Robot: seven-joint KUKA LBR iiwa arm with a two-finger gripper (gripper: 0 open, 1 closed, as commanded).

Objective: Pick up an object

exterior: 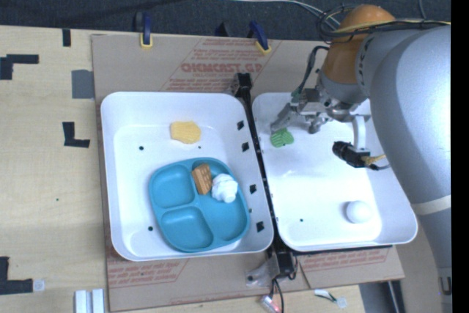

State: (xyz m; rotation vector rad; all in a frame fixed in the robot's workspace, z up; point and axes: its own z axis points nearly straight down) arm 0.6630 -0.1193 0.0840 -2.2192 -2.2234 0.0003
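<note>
A small green object [281, 137] lies at the upper left of the right bin [322, 231], close to the divider. My gripper [294, 122] hangs right above it, at its upper right edge, and I cannot make out whether it touches the object. A white ball [358, 212] rests in the right bin's lower right corner.
The left bin [121, 157] holds a blue divided plate [183, 220] with a brown piece [202, 178] and a white lump [225, 188] on it. A yellow piece [185, 132] lies above the plate. The grey arm [410, 106] covers the right bin's right side.
</note>
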